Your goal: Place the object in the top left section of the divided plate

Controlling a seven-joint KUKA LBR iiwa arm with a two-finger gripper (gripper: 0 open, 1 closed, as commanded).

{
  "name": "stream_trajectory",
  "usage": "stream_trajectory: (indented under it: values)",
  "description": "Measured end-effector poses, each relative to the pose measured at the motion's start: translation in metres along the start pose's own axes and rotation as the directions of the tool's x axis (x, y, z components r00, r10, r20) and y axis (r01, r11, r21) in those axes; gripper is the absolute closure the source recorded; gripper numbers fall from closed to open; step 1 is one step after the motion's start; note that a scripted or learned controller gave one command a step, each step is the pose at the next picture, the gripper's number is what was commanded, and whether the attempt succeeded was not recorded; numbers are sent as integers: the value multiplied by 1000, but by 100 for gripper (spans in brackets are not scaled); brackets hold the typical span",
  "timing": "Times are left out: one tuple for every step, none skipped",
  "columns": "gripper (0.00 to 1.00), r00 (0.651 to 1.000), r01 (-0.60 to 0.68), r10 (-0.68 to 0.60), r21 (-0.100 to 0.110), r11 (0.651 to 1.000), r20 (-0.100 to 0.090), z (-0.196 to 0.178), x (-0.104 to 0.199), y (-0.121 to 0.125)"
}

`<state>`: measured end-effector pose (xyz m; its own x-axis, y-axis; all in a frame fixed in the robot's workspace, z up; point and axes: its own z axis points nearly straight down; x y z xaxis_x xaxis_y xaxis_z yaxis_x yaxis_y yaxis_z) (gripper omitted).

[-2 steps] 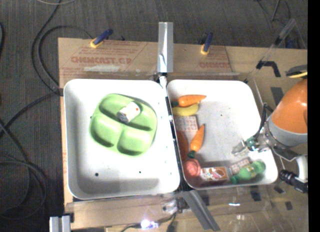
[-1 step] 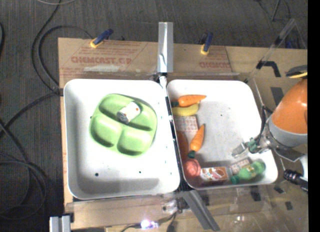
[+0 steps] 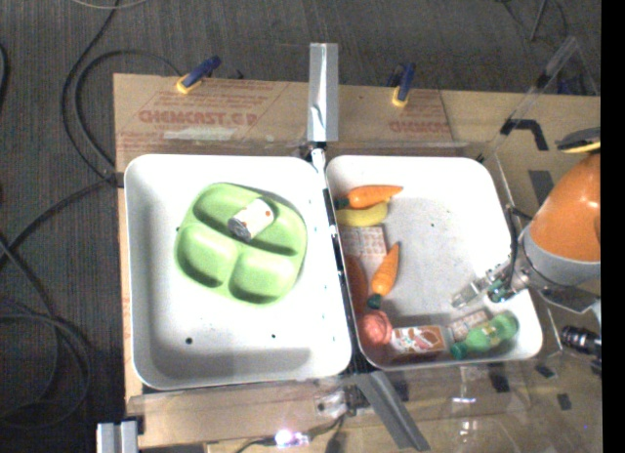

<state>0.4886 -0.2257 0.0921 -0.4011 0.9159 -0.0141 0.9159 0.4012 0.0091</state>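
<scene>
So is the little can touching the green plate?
Touching. The camera view shows the can lying on its side on the green plate, across the ridge near the plate's top, with no gap under it.

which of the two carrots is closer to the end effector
The carrot lying mid-bin, pointing up at a slant. The other carrot lies against the right bin's far wall, above the banana, farther from the end effector.

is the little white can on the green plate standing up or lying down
Lying down: the can rests on its side, tilted diagonally, in the green plate's upper section.
</scene>
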Motion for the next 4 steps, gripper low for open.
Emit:
stream_trajectory:
  values:
    - [100,991,133,-133,9,991,-13,-28,3,-3]
    - [0,991,133,-133,9,991,-13,-28,4,-2]
    - [100,991,136,-136,6,991,-14,-37,5,0]
    - [100,961,277,-277,3,961,-10,1,2,-1]
